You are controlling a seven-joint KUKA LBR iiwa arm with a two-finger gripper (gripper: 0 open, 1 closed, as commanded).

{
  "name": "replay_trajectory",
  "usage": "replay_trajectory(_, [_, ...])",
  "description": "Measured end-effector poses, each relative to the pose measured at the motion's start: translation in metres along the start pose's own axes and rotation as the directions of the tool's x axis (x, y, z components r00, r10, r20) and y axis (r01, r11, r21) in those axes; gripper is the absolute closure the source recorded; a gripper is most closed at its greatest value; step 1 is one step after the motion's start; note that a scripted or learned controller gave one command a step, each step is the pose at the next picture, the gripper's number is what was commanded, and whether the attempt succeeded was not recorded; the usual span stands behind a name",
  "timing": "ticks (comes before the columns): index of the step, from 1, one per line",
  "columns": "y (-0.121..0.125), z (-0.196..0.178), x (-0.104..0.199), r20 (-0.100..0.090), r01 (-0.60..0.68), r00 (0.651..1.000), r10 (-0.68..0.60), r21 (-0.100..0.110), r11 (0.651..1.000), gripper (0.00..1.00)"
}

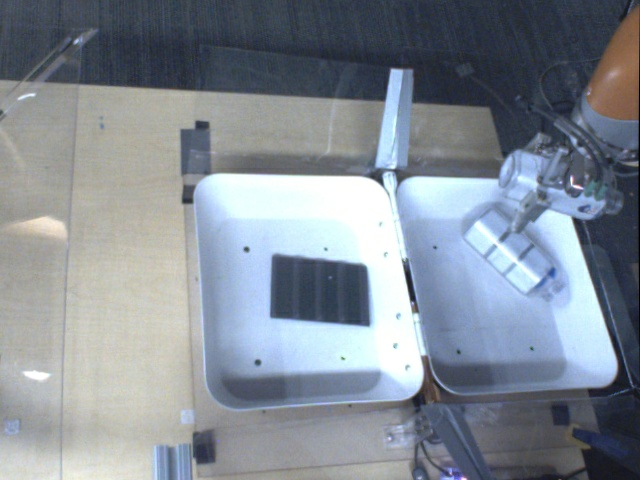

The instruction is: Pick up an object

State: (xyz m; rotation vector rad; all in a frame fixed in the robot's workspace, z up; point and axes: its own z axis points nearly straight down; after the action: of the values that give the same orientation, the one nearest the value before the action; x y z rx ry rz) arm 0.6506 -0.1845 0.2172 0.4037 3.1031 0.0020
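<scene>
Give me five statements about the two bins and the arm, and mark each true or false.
1. A dark ribbed rectangular pad lies in the left bin. True.
2. A silvery block-shaped object lies in the left bin. False: it lies in the right bin.
3. The gripper is over the right bin, close to the silvery object's upper end. True.
4. The dark pad touches the left bin's wall. False: it lies near the middle of the floor, apart from every wall.
5. The arm reaches over the left bin. False: it stays at the right bin's upper right.
</scene>
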Motion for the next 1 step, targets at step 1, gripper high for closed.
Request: replay_trajectory(1, [-0.0106, 0.0263, -0.0179, -0.002, -0.018, 1.000, 0.018, -0.001, 1.000, 0.00])
